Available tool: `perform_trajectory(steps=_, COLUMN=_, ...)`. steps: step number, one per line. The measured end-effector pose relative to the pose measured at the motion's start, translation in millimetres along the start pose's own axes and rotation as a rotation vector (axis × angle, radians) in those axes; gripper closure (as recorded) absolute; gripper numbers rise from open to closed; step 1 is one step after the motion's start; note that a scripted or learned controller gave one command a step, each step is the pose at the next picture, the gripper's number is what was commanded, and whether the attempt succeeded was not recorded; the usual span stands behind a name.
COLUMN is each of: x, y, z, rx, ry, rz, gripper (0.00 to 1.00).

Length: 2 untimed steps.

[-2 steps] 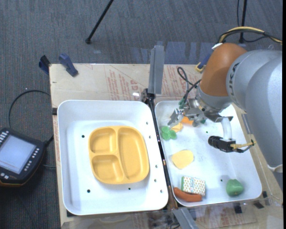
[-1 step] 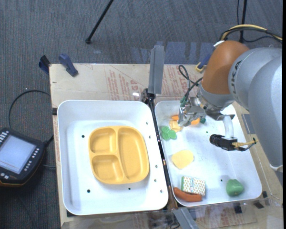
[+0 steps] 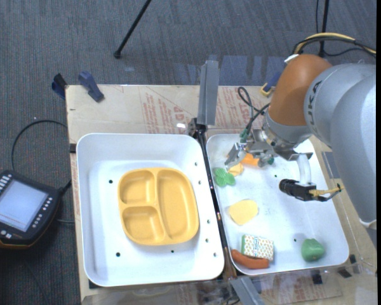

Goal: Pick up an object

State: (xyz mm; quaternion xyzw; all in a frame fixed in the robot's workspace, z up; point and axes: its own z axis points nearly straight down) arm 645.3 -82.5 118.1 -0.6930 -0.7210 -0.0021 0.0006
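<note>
Two white bins sit side by side on a bench. The left bin (image 3: 89, 170) holds a yellow divided tray (image 3: 157, 206) at centre frame. The grey arm (image 3: 343, 107) reaches in from the upper right, and its gripper (image 3: 251, 151) hangs low over the top left of the right bin (image 3: 330, 215). Whether it is spread or pinching anything cannot be told. Just beside it lie an orange piece (image 3: 236, 168) and a green piece (image 3: 224, 178). Lower down are a yellow disc (image 3: 243, 211), a packet (image 3: 257, 246), a carrot (image 3: 249, 260) and a green lump (image 3: 313, 250).
</note>
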Motion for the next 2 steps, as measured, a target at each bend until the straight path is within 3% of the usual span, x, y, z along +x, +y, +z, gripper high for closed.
perform_trajectory(steps=1, x=1, y=0, z=29, rx=0.000, ry=-0.004, rz=0.008, gripper=0.00)
perform_trajectory(steps=2, x=1, y=1, z=18, rx=-0.001, ry=-0.002, rz=0.007, gripper=1.00)
